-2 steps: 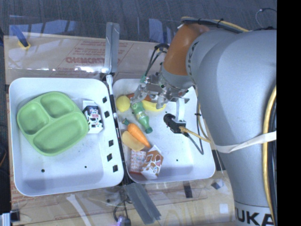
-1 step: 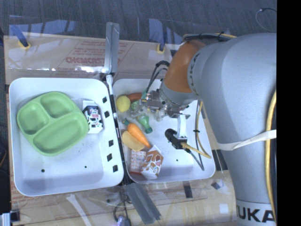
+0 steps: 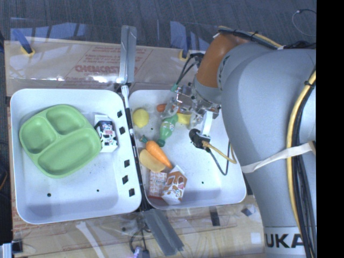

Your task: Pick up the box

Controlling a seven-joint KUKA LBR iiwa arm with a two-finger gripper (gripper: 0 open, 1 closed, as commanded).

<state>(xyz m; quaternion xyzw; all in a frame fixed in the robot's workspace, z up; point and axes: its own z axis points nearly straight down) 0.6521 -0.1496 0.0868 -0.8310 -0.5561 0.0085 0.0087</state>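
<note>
A small white box with a black-and-white print (image 3: 106, 133) stands in the left bin (image 3: 70, 200), touching the right edge of a green divided plate (image 3: 59, 139). A brown-and-white carton box (image 3: 167, 186) lies at the front of the right bin (image 3: 215, 190). My gripper (image 3: 180, 105) hangs low over the back of the right bin, right above a green bottle (image 3: 167, 128) and some small items. It is well away from both boxes. The wrist hides what is directly under it.
In the right bin lie a lemon (image 3: 141, 117), a carrot (image 3: 157, 151) and a yellow piece (image 3: 148, 161) beneath it. The black ridge between the bins (image 3: 129, 144) runs front to back. The arm's grey body (image 3: 269, 122) covers the right side.
</note>
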